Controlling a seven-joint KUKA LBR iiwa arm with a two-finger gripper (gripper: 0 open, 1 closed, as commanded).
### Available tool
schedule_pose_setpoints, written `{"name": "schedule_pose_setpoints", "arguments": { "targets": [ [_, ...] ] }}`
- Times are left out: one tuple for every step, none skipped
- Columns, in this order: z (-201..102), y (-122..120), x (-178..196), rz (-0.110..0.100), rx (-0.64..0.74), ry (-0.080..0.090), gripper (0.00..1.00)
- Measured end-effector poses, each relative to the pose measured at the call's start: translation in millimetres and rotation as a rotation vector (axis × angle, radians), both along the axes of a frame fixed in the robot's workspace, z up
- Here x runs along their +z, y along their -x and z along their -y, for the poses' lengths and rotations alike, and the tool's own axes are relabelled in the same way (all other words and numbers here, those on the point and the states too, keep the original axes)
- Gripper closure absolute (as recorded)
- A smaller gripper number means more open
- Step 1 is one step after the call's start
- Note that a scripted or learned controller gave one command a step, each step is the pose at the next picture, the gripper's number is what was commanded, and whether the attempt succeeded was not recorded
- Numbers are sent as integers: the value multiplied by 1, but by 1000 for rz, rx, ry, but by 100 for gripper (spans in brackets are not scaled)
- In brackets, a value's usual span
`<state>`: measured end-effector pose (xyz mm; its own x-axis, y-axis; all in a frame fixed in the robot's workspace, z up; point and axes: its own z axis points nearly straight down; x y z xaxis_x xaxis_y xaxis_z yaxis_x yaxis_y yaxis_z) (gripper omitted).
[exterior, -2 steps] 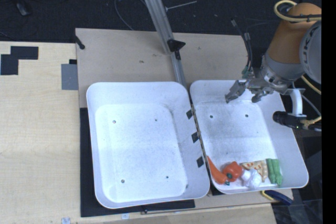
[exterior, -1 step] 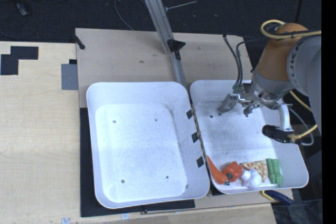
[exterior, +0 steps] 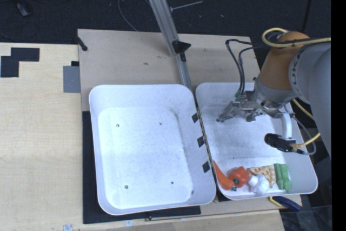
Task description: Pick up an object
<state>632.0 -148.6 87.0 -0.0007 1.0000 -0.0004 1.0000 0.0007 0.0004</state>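
Camera view, looking down on both bins: the objects sit bunched along the near edge of the right bin [exterior: 238,140]. From left to right there's an orange piece [exterior: 221,177] lying on a slant by the bin's left wall, a red-orange lump [exterior: 240,175] touching it, a whitish crumpled item [exterior: 258,185], a pale tan piece [exterior: 264,172] just behind that, and a green block [exterior: 281,177] at the right end. All five are packed close, several touching, and none is lifted.

Up the bin from them, well apart from the pile, the gripper [exterior: 236,113] hangs over the bin's far half, pointing left across the speckled floor. Its fingers look spread, with one tip reaching toward the middle of the bin, and nothing sits between them.

Behind the gripper the arm [exterior: 303,70] comes in from the right, its orange band [exterior: 278,65] showing above the wrist, cables looping around it.

Left bin [exterior: 143,143] lies beside the right one, the two rims touching along the middle, where small black clips [exterior: 200,141] sit. A metal rail [exterior: 165,21] slants down from the top toward the join of the bins.
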Motion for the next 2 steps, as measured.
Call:
{"name": "schedule_pose_setpoints", "arguments": {
  "targets": [
    [0,-1,12,4,-1,0,100],
    [3,-5,75,5,-1,1,100]
  ]
}}
